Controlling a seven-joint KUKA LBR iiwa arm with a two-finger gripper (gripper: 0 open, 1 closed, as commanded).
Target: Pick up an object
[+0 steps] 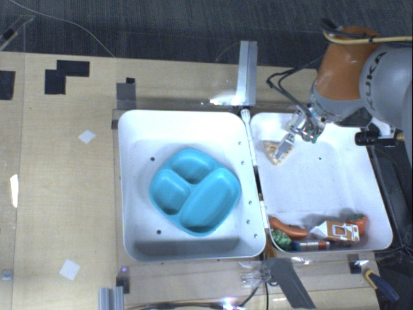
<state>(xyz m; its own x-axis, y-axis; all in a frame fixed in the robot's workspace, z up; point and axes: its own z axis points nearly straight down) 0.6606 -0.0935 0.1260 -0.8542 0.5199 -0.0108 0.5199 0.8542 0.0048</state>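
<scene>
- Heaped against the near wall of the right bin (322, 186): an orange carrot-like piece (287, 227), a green piece (279, 239) under it, and a brown carton (339, 230) lying flat, all touching or overlapping.
- Up in the far left corner of the right bin: a small tan object (276, 154), alone, well apart from that heap.
- Right at the tan object, slanting down from the right bin's far right side: the gripper (282, 150), its tip meeting the object; cannot tell whether closed on it or merely resting against it.
- Beyond the right bin's left wall: the left bin (129, 173) with a blue divided plate (193, 191), no part of this step.
- Likely step: securing the tan object, the closest candidate.
- Best to close squarely across the narrow side, then lift straight up and slowly.
- Worth keeping away from the right bin's left wall, which sits just beside the object and could knock it loose.
- Should the grip prove empty on lifting, better to try again here than to dig into the tangled heap.
</scene>
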